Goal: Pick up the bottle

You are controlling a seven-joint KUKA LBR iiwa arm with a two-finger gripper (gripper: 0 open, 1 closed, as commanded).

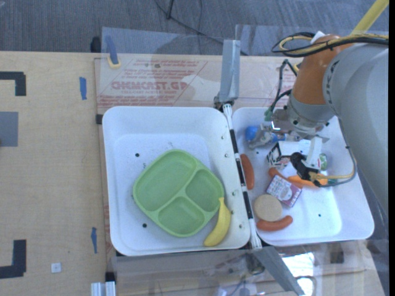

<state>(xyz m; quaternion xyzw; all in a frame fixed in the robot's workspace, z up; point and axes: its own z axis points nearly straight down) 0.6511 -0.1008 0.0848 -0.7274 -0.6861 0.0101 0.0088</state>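
Arm point(345, 73): grey, orange band above the wrist, entering from 3 o'clock and reaching down over the upper part of the right bin.
Gripper point(285, 142): low over the right bin, at about 11 o'clock of that bin's floor; dark fingers partly hidden by the wrist and cabling; open or closed cannot be told.
Bottle point(316, 155): white, with a green patch at its lower end, lying in the right bin at roughly 3 to 4 o'clock from the gripper, just beside it; contact with the fingers cannot be told; not seen between the fingers.
Blue object point(252, 132): at 9 o'clock from the gripper, near the bin's left wall.
Orange carrot-like piece point(303, 180): at 5 o'clock from the gripper, just below the bottle.
Red-and-white packet point(284, 189): at 6 o'clock from the gripper.
Round brown disc point(268, 207): below the packet, touching the sausage point(274, 223) at its lower edge.
Second sausage point(247, 170): along the right bin's left wall.
Right bin point(352, 217): white, shallow.
Left bin point(154, 125): holding a green divided plate point(176, 193); banana point(219, 224) at the plate's 4 o'clock, resting against its rim.
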